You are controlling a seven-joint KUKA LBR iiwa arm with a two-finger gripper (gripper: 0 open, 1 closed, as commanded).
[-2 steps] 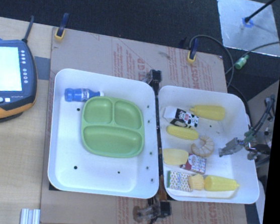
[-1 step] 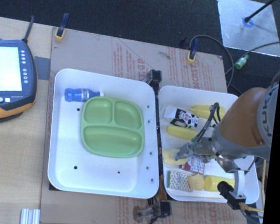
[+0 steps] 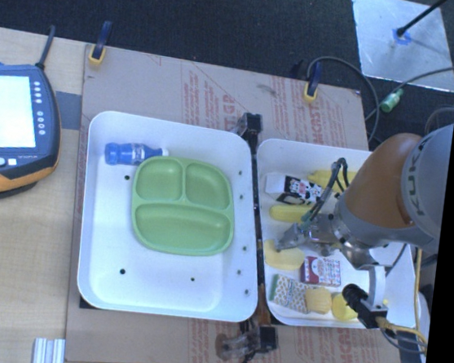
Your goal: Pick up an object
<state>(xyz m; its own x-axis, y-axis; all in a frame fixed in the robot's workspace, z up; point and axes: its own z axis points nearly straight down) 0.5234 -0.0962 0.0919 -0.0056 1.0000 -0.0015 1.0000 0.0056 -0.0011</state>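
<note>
— where is the arm working right now?
— the grey arm with the orange band (image 3: 382,191) is reaching in from the right over the right-hand shallow white bin (image 3: 283,160). its two-finger gripper (image 3: 292,240) is hanging low among the things lying there.
— is it holding anything?
— i'm not seeing anything caught in it. whether it is standing apart or together, i can't tell; it is looking like a knot of grey metal from here.
— what is lying closest to it?
— a long pale yellow piece (image 3: 285,212) is lying just beyond it on the far side, and a second pale yellow piece (image 3: 283,258) is lying just beside it on the near side. the gripper is sitting between the two.
— and the rest of that bin?
— a small black-and-white packet (image 3: 296,187) is lying toward the far left corner. a small red-and-white packet (image 3: 322,271) is resting right of the nearer yellow piece. along the near wall a green-patterned white packet (image 3: 286,292) is lying with a yellow block (image 3: 320,300) touching its right side.
— what about the other bin?
— the left-hand shallow white bin (image 3: 96,280) is holding a green divided plastic plate (image 3: 183,206) around its middle, and a blue plastic bottle (image 3: 132,153) is lying on its side in the far left corner, just beside the plate's rim.
</note>
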